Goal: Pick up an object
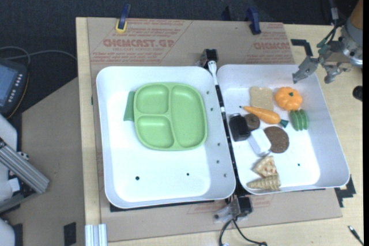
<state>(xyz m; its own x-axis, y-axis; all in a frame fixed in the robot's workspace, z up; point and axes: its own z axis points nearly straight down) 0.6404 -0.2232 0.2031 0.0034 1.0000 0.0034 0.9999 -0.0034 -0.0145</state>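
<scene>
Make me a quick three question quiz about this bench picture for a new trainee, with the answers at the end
1. True or false: the green divided plate lies in the left bin.
2. Which toy touches the carrot at its tip side? A) pumpkin B) yellow clamp C) blue clamp
3. Fill in: the gripper hangs over the right bin's far ____ corner.

Key: 1 true. 2 A. 3 right.
</scene>
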